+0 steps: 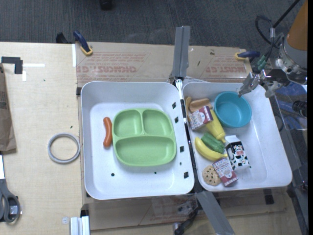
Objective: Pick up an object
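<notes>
The gripper [250,83] hangs over the far edge of the right bin [274,146], just beyond the rim of the blue bowl [233,109]. Its fingers look slightly spread and hold nothing, though they are small and dark against the bin wall, so this is a reading rather than a certainty.

No object is chosen yet; candidates crowd the left half of the right bin. The blue bowl sits nearest the gripper, at the far side. Beside it to the left lie a sausage-like toy [198,103] and a small red-and-white packet [200,118]. Nearer the camera come a yellow bottle [216,127], a green vegetable [212,142] resting on a banana [207,150], a milk carton [237,155], a second packet [225,172] and a cookie [210,176].

To do this step well, the bowl's rim seems the easiest target: one finger inside, one outside, straight down. The tightly packed pieces further near would likely need a grasp from above on whichever stands proud, such as the carton, to avoid nudging neighbours.

The left bin [93,146] holds a green divided plate [144,136] and an orange sausage toy [107,131] lying apart on its left. Both bins rest on cardboard over a pale wooden bench [39,102], which carries a tape ring [64,147] and, at the near left corner, scissors [9,205]. Dark carpet lies beyond the bench.
</notes>
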